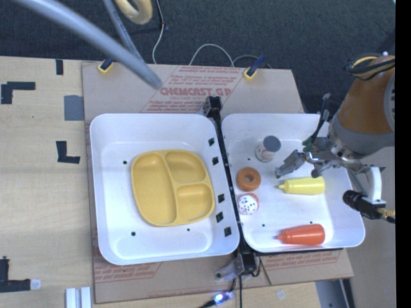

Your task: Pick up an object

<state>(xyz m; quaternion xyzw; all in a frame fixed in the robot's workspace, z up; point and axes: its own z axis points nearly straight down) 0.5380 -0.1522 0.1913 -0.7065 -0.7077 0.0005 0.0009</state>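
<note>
The right bin (347, 236) holds a yellow squeeze bottle (302, 185) lying on its side, an orange-red carrot-shaped toy (302, 235), a brown doughnut (248, 178), a white ball with red dots (248, 203) and a small can with a grey top (268, 147). My gripper (302, 167) hangs over the right bin, just above the yellow bottle and right of the can. Its fingers are spread open with nothing between them.
A yellow divided plate (172, 186) lies in the left bin (109, 236). A black divider (221, 172) runs between the two bins. My arm, with its orange band (366, 104), comes in over the right bin's right rim.
</note>
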